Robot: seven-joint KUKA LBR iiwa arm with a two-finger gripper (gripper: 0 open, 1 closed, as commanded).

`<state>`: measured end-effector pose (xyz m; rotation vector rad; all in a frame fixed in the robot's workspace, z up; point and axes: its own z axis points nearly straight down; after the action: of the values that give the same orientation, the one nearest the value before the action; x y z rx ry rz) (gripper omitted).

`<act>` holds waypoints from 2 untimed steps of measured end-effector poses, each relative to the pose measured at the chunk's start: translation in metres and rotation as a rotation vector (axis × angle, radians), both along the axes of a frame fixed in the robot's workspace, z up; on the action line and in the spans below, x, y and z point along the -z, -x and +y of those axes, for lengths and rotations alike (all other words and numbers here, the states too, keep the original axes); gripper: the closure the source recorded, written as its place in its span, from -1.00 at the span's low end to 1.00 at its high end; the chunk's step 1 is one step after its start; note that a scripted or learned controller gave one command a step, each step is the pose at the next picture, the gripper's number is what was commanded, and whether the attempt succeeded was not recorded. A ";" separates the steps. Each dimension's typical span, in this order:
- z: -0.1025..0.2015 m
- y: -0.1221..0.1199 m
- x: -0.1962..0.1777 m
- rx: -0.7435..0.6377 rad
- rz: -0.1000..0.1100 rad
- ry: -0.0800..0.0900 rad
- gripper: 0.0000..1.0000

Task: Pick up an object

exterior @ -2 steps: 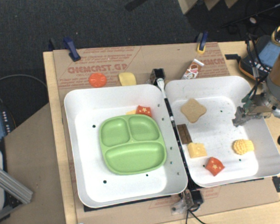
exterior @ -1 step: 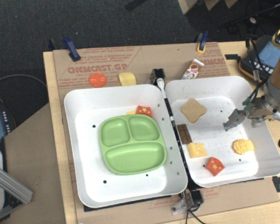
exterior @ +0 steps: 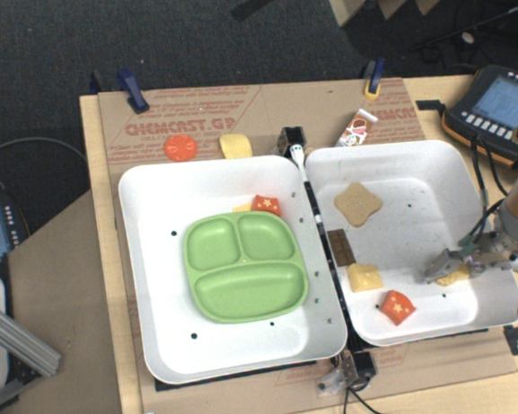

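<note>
Altogether, two white bins sit side by side. The left bin (exterior: 146,256) holds one green divided plate (exterior: 244,266) and one red block (exterior: 266,204) by its upper rim. The right bin (exterior: 418,165) holds one toast-shaped piece (exterior: 357,203), one brown bar (exterior: 339,247), one yellow wedge (exterior: 365,277) and one red piece (exterior: 396,306). The gripper (exterior: 448,269) reaches in low from the right, over a small yellow item (exterior: 452,276); whether its fingers are spread or closed cannot be told.

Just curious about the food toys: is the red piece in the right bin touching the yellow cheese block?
Apart. The camera view shows a strip of white bin floor between the red piece and the yellow cheese block.
</note>
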<state>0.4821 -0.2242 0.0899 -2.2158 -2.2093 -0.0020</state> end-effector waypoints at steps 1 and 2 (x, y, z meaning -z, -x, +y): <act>0.000 -0.003 -0.017 -0.003 -0.012 0.011 1.00; 0.024 -0.098 -0.056 -0.011 -0.020 0.013 1.00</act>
<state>0.5798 -0.2007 0.1462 -2.2201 -2.2374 -0.0099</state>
